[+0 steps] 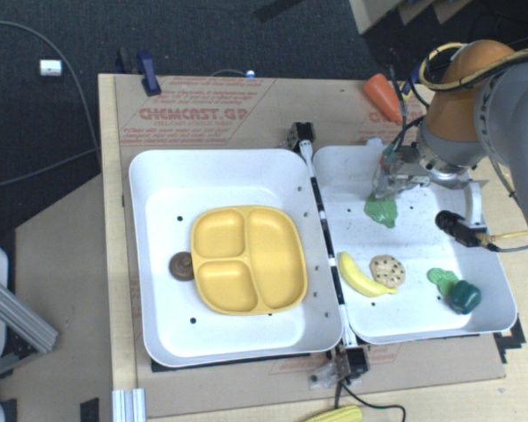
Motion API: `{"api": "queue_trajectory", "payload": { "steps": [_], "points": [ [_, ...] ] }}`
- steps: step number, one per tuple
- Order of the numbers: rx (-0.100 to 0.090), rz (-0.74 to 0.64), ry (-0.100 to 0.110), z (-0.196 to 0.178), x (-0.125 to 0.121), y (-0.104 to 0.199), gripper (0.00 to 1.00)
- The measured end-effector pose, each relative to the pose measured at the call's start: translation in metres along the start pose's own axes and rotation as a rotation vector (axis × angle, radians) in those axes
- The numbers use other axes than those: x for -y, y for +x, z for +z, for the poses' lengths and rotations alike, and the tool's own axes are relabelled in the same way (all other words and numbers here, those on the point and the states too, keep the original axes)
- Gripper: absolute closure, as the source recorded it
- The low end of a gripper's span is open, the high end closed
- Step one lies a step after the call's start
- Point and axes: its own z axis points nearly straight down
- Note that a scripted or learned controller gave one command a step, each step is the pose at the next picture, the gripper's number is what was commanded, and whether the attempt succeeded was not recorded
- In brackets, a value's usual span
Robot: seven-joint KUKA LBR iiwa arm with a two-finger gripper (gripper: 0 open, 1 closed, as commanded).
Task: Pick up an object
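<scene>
**Hand low over a green piece in the right bin**

Dark carpet surrounds a bench topped with brown board, printed in red with what reads as "CHEMCAST GP" plus smaller lines too fine to read. Two shallow white bins sit on it side by side.

From the right, the grey arm with its orange band reaches in, and its hand hangs low at the upper part of the right bin, right above a light green piece. Whether the hand touches it or grips it cannot be told, nor how the hand is set.

Further down the same bin lie a yellow banana and, just beside it, a speckled round cookie. Near the bin's lower right corner rests a green object with a dark teal end.

Across the divider, the left bin holds a yellow compartment plate, with a brown round item touching its left edge.

An orange object lies on the board beyond the right bin.
</scene>
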Motion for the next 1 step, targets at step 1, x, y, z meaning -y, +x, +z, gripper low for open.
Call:
{"api": "queue_trajectory", "payload": {
  "steps": [1],
  "points": [
    [0.0,0.0,0.0,0.0002,0.0001,0.0,0.0]
  ]
}}
